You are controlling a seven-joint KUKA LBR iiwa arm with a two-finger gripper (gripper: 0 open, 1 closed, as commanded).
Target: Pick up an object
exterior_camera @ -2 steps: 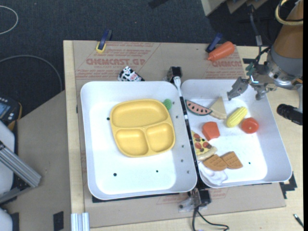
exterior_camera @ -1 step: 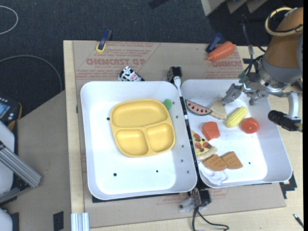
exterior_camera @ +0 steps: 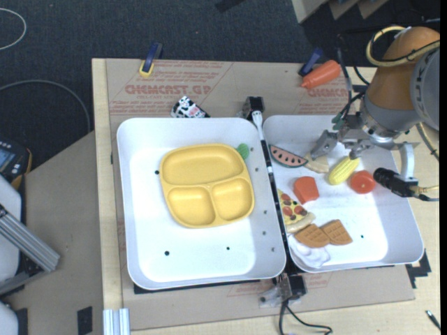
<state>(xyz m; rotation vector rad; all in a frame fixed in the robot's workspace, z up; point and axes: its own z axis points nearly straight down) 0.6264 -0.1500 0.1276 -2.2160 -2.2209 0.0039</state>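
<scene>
My gripper (exterior_camera: 342, 149) hangs over the back of the right bin (exterior_camera: 391, 253), its grey fingers spread open. A yellow corn cob (exterior_camera: 341, 169) lies tilted just in front of the fingertips, its upper end close to them; nothing is clamped between the fingers. A red tomato (exterior_camera: 362, 181) sits to the right of the corn. A red block (exterior_camera: 305, 188) lies to its left. A watermelon slice (exterior_camera: 288, 157) rests near the bin's back left corner. A pizza slice (exterior_camera: 294, 211), brown crackers (exterior_camera: 323, 234) and a white cloth (exterior_camera: 311, 255) lie toward the front left.
The left bin (exterior_camera: 140, 208) holds a yellow divided plate (exterior_camera: 206, 185) with a small green piece (exterior_camera: 242, 150) at its back right edge. An orange-handled clamp (exterior_camera: 320, 74) and a blue-yellow clamp (exterior_camera: 149, 60) sit on the bench behind the bins. A black fitting (exterior_camera: 392, 181) juts out near the tomato.
</scene>
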